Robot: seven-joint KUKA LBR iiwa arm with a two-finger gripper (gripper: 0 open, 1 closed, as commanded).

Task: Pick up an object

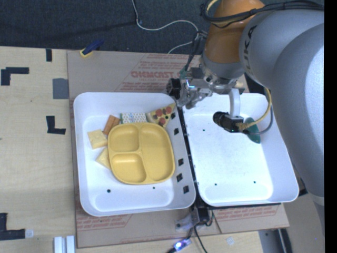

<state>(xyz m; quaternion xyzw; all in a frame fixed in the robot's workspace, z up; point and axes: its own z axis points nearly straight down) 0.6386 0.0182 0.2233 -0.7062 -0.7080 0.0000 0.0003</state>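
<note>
The left bin [87,194] holds a yellow divided plate [141,153] lying flat in its middle. Behind the plate are a pale square cracker [97,138], a brown strip [111,124], a white and green patterned piece [132,118] and a pizza-like slice [162,114]. A pale yellow wedge [101,158] pokes out from under the plate's left side. My gripper [184,93] hangs over the far end of the divider between the bins, just right of the pizza-like slice and above it. Nothing shows in its grasp.
The right bin [237,183] has a bare white floor under the arm. The big grey arm covers the view's right side and part of that bin's far edge. Cardboard lies under both bins, and a white cable runs along the back.
</note>
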